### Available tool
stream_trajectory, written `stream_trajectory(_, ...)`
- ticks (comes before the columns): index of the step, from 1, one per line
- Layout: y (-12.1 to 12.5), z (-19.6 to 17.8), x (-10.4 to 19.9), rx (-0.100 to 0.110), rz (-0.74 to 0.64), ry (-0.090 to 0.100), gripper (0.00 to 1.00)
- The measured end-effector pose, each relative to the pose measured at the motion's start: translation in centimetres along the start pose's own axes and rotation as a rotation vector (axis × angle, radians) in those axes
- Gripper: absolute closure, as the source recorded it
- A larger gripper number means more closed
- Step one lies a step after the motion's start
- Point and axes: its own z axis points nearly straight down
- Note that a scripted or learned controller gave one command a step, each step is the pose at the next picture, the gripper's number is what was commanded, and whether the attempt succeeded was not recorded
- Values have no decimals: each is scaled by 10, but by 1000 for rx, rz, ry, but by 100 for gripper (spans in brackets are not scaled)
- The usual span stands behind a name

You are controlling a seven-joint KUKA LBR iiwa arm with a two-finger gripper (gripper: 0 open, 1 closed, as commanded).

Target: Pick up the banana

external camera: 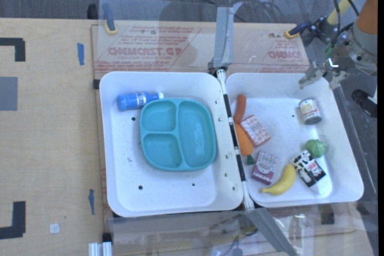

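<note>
Banana spot: the banana (pixel 282 180) sat near the front edge of the right bin (pixel 347 147), touching nothing but the floor as far as I could tell, with a small pink packet (pixel 265 166) just beside it and a black-and-white carton (pixel 309 168) on its other side.

Banana axis: it lay on a diagonal, one tip pointing toward the carton, the other toward the front-left of the bin.

Claw spot: the gripper (pixel 322 69) hung over the back-right corner of that bin, close to a little can (pixel 309 111).

Claw state: honestly couldn't tell whether it was apart or together (too small and cluttered up there), and nothing was visibly in it.

Which way to go: the banana lay well apart from the claw, toward the front and a bit left, past the can and a green lump (pixel 315 147).

My guess: the claw would need turning across that diagonal.
</note>
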Motion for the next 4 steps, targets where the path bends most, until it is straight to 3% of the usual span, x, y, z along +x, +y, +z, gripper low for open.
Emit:
stream_trajectory(1,-90,107,15,2,233,1,0)
stream_trajectory(2,-147,72,44,2,-118,2,0)
stream_trajectory(3,-166,110,75,-15,-367,-6,0)
stream_trajectory(4,-41,-48,65,-4,-557,-2,0)
